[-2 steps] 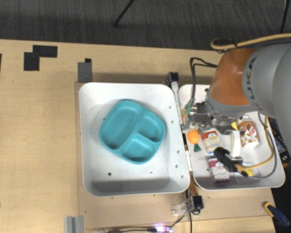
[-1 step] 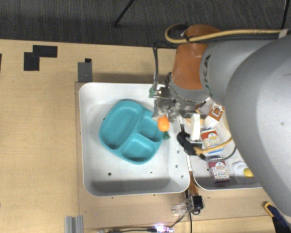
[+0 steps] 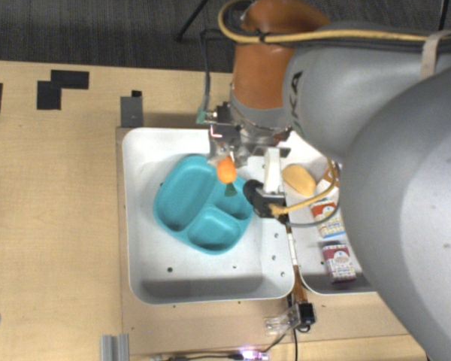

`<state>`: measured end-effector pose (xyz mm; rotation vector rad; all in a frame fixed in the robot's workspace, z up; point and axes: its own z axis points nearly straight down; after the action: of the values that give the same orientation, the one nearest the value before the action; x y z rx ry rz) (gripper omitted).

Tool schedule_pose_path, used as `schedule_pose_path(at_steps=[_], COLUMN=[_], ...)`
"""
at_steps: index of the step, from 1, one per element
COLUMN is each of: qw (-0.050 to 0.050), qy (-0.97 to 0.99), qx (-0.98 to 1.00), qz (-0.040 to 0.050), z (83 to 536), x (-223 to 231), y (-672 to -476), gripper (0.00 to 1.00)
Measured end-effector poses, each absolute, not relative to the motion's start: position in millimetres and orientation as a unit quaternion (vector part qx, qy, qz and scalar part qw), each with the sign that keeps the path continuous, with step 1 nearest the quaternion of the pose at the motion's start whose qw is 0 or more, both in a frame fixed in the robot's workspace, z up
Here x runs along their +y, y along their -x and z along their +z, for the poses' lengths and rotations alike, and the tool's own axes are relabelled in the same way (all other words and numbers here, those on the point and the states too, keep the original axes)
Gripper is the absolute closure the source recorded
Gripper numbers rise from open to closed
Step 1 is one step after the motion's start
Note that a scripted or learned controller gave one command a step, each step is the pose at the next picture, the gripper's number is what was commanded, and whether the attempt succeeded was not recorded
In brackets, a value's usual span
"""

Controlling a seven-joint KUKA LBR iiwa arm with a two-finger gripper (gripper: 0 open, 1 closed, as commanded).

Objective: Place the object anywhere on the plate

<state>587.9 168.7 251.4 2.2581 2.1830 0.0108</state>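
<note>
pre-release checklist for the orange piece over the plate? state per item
1. Orange object sits over the teal plate, at its upper right rim: ok.
2. Object clamped in the gripper: cannot tell.
3. Plate lies flat inside the left bin: ok.
4. Plate compartments free of other items: ok.
5. Yellow item and small box in the right bin lie away from the plate: ok.
6. Height above the plate: cannot tell.

No text, brand or number can be read anywhere: the small red and white packet (image 3: 338, 261) at the lower edge of the right bin (image 3: 316, 280) carries printed marks, and the carton (image 3: 325, 210) just above it too, all too blurred to make out.
</note>
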Motion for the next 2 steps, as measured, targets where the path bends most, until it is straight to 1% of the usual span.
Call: schedule_pose_path(at_steps=[1, 2], qw=[0.001, 0.001], qy=[-0.714, -0.713], qx=[0.701, 0.701], qz=[0.0012, 0.0009], z=[260.4, 260.0], x=[167.5, 167.4], y=[-588.6, -588.5], gripper=[1.0, 0.0])
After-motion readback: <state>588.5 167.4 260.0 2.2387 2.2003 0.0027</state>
